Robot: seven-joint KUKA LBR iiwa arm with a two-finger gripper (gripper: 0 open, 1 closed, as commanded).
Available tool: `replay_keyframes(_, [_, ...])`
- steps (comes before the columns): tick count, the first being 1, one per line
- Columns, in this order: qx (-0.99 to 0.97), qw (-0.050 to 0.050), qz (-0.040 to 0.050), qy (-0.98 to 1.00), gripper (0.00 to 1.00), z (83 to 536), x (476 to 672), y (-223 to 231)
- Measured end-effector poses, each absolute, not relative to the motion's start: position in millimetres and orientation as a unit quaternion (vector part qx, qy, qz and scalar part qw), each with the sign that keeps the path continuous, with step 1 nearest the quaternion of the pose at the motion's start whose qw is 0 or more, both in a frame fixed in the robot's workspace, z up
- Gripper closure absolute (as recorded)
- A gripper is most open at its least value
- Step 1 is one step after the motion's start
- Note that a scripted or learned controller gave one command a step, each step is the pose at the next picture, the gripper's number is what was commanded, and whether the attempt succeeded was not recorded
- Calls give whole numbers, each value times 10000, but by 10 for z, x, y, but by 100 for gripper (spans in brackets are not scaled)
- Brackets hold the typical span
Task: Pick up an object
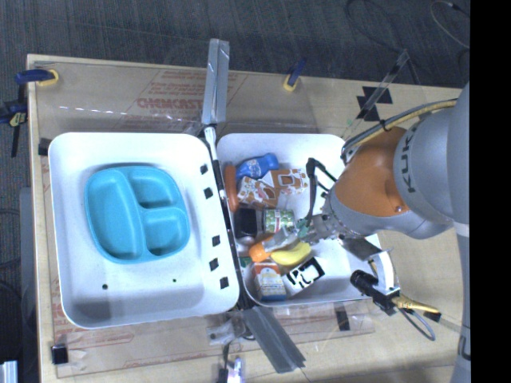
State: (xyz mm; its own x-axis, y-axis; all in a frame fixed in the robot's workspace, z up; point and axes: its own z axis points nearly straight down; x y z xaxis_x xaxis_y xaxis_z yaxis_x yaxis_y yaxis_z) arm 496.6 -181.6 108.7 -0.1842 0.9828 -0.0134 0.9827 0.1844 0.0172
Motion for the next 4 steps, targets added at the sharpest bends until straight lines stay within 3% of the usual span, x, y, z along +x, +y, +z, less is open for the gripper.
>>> replay_keyframes(1, [6301,15,2,7765,0,1995,5930,-2108])
replay_keyframes(2, [6034,121,42,7974,0,1188,6043,-1917])
replay_keyframes(3, [5812,30,26,8137,0,965,5364,-1961])
replay_keyframes(4, [5794,47,28,8150,100,1070,5374,-1962])
